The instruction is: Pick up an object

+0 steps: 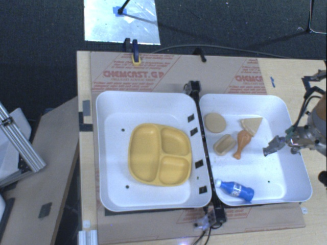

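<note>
The right bin (295,163) holds a round tan biscuit (215,122), a pale wedge of bread (251,125), a tan oblong piece (224,144), an orange drumstick (242,143) and a blue bottle (236,190) lying on its side near the front wall. My gripper (273,146) hangs low over the right side of that bin, to the right of the drumstick and apart from it. Nothing shows in its grasp. The arm comes in from the right edge.
The left bin (110,152) carries a yellow divided plate (159,153). A black clip strip (200,137) runs along the joint between the bins. A shiny metal sheet (121,13) lies on the floor behind the bench.
</note>
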